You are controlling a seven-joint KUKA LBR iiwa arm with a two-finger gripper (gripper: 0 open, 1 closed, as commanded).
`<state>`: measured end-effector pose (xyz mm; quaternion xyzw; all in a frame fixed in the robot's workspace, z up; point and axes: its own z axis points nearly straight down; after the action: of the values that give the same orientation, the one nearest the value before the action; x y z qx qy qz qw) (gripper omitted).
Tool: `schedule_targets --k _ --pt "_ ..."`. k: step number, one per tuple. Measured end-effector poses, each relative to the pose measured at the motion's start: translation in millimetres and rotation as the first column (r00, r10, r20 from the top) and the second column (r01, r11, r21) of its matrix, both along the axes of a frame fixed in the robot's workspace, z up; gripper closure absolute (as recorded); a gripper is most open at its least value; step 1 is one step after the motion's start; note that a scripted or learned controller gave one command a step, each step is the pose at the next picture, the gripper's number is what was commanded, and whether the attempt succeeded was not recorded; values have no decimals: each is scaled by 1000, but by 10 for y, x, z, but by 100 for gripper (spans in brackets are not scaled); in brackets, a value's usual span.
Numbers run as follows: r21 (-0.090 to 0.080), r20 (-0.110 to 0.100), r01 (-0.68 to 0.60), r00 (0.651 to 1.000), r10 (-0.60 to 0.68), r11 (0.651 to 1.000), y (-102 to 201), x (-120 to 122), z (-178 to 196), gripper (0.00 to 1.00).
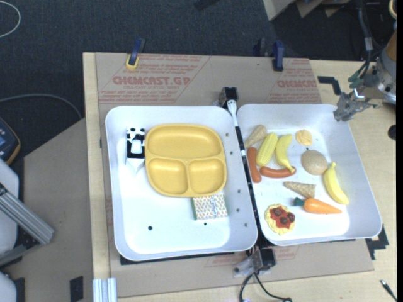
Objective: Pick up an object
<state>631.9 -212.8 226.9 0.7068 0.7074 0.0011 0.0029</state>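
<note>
You see two white bins side by side: the left bin (126, 231) bears one yellow divided tray (186, 159), one patterned packet (210, 207) touching the tray's near edge, and one black-and-white piece (135, 145) beside its left rim. The right bin (359, 168) holds the toy food. Count two bananas: one (334, 182) at the right, long axis running up-left to down-right, and one (284, 151) standing nearly upright beside one corn cob (267, 148). One carrot (321, 206) points right. One sausage (277, 172) lies crosswise, one potato (313, 162), one pizza (281, 218).

The gripper (347, 109) hangs over the right bin's far right corner, with the arm entering from the right; you cannot tell how its claw stands.
</note>
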Motion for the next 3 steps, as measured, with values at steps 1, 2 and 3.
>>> schedule_targets --k 1,2,3 --pt "4 -7 -3 1000 3 1000 448 -119 84 100" --pt "6 -9 -4 1000 4 1000 1044 -339 60 100" --pt "6 -10 -6 1000 6 1000 1651 -548 21 100"
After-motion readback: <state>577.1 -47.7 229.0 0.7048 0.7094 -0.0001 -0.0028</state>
